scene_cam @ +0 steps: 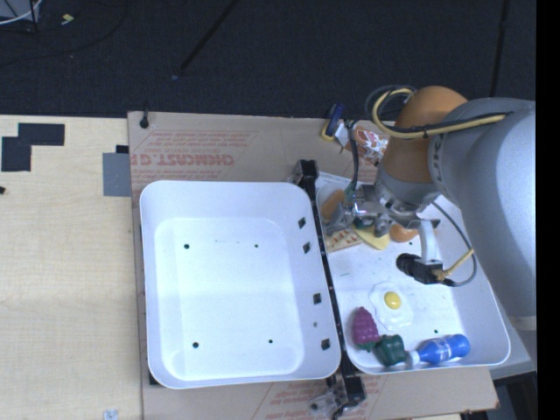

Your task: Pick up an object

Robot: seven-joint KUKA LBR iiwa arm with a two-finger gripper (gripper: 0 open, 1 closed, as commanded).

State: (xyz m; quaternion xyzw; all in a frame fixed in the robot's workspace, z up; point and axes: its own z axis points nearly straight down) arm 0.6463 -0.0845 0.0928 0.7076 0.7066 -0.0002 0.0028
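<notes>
My gripper [366, 215] is low in the far part of the right bin [477, 309], under the orange band of the arm. It sits among a small cluster: an orange piece [332, 205], a tan flat piece [342, 240] and a yellow wedge [377, 239]. The wrist hides what is directly under it. Nearer the front lie a fried-egg toy [391, 303], a magenta object [364, 326], a dark green object [390, 350] and a blue bottle [444, 349].
The left bin [227, 283] stands beside the right one, with a black divider strip [317, 261] between them. A black cable plug [416, 268] hangs from the wrist over the right bin. The grey arm body covers the right bin's far right side.
</notes>
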